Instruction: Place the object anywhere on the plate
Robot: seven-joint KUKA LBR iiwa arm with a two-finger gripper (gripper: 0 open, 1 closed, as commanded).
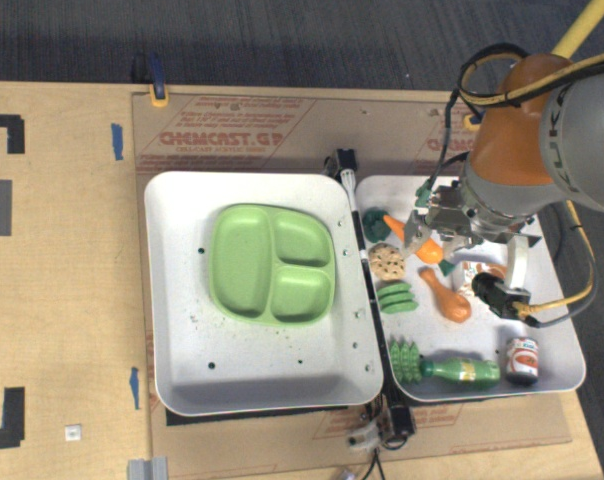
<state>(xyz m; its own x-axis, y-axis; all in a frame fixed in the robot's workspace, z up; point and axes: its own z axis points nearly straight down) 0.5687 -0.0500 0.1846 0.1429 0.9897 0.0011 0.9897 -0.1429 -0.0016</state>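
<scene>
gripper (434, 236) sat over right bin (567, 363), jaw state couldn't tell, toys half hidden underneath, green plate (272, 263) left of it, cardboard-topped bench (62, 298)

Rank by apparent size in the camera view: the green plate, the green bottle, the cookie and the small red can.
1. green plate, by far the largest.
2. green bottle, long and thin.
3. cookie and small red can look about alike, so I won't rank them.

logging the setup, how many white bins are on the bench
2: the left bin holds the green plate; the right bin, touching it, holds the small toys under the arm.
</scene>
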